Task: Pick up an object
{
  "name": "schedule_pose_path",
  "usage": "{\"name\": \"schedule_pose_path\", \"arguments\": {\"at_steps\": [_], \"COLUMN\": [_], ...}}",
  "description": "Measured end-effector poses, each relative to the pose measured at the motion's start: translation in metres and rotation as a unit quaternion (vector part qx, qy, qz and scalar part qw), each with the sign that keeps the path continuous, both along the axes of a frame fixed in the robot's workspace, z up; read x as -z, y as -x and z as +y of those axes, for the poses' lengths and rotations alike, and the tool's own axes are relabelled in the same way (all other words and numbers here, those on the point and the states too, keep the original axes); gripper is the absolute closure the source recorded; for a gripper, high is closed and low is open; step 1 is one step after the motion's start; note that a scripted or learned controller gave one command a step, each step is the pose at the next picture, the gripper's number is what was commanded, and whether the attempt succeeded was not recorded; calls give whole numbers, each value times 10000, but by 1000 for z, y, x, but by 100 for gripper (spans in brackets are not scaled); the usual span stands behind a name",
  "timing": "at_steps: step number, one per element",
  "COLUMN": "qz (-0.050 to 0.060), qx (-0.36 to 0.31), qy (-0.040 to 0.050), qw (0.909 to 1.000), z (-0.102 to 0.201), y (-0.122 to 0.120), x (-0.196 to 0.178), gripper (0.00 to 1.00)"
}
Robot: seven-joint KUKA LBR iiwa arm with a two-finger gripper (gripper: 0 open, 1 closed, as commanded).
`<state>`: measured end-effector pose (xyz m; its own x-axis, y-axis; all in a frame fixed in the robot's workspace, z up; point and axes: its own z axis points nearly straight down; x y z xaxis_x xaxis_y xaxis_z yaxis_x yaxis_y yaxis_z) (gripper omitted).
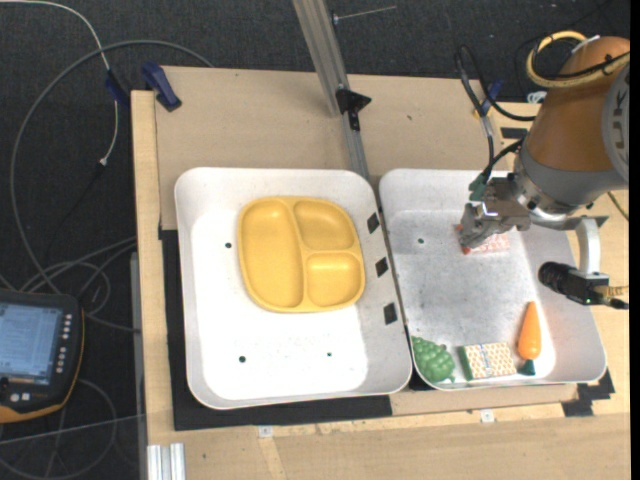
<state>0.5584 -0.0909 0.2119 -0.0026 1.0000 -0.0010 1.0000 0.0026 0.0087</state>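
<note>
Lined along right bin's (450,288) near wall: green grapes (433,358), patterned block (487,360), carrot (529,332). Farther back, red-and-white item (490,246) on the bin floor, just beneath gripper (484,226); grip state impossible to tell. Alongside, in left bin (215,298), yellow divided plate (300,253).

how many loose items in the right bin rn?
4. Green grapes, a patterned block and a carrot along the near edge of the right bin; a red-and-white item under the tool, which may hide more.
</note>
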Motion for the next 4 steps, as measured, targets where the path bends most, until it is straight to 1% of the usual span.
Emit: {"name": "schedule_pose_path", "arguments": {"at_steps": [1,2,4], "qz": [9,59,68], "qx": [5,-15,-16], "qy": [0,-18,-21], "qw": [10000,10000,10000], "z": [-1,46,139], "y": [3,5,29], "x": [-45,-32,-12], "gripper": [100,100,100]}}
